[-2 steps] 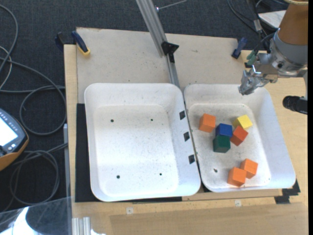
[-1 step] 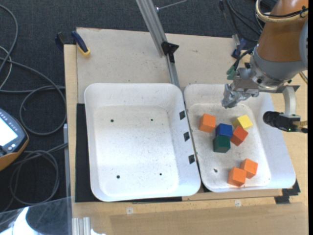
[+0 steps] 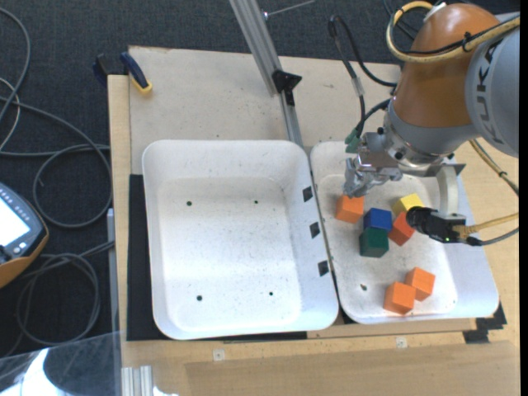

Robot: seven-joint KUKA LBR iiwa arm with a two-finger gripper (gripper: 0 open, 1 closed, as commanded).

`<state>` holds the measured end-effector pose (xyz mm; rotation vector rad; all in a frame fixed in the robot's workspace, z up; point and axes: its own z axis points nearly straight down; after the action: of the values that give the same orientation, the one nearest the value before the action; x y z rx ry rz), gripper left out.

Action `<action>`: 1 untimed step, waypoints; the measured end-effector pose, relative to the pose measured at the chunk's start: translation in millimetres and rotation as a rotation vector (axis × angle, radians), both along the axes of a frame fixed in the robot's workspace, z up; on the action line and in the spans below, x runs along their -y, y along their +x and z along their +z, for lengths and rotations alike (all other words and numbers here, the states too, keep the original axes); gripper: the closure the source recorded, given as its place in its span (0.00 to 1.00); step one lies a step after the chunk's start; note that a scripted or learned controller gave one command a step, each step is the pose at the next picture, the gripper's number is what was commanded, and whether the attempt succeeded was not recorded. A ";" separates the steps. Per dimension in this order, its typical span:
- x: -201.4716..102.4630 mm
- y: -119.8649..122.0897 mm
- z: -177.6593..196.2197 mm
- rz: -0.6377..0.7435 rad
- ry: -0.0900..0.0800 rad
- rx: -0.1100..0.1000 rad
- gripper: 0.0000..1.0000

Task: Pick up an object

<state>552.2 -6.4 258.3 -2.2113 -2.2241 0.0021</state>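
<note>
wooden counter point(image 3: 206, 97) carried two shallow white bins side by side. left bin point(image 3: 165, 246) lay speckled and bare of blocks. a blue-and-yellow clamp point(image 3: 135, 71) sat at the counter's far left corner, and a grey metal post point(image 3: 262, 48) slanted up from the strip between the bins. right bin point(image 3: 462, 295) held all the blocks: an orange block point(image 3: 350, 209) nearest the left wall, a blue block point(image 3: 379, 219) just right of it with a dark green block point(image 3: 374, 242) touching its near side, a red-orange block point(image 3: 402, 228) beside the blue, a yellow block point(image 3: 410, 202) behind that. two more orange blocks point(image 3: 409, 290) sat together toward the bin's near edge, apart from the cluster. the tool point(image 3: 360, 181) hung directly over the first orange block, fingertips just above or touching its top; could not tell whether it was open, closed or gripping. grey arm point(image 3: 450, 64) with orange band reached in from the right.
</note>
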 end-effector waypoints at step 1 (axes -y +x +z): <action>-40.9 -29.4 -11.1 -0.001 0.000 0.000 1.00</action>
<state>522.8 34.5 247.2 -2.2122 -2.2232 0.0025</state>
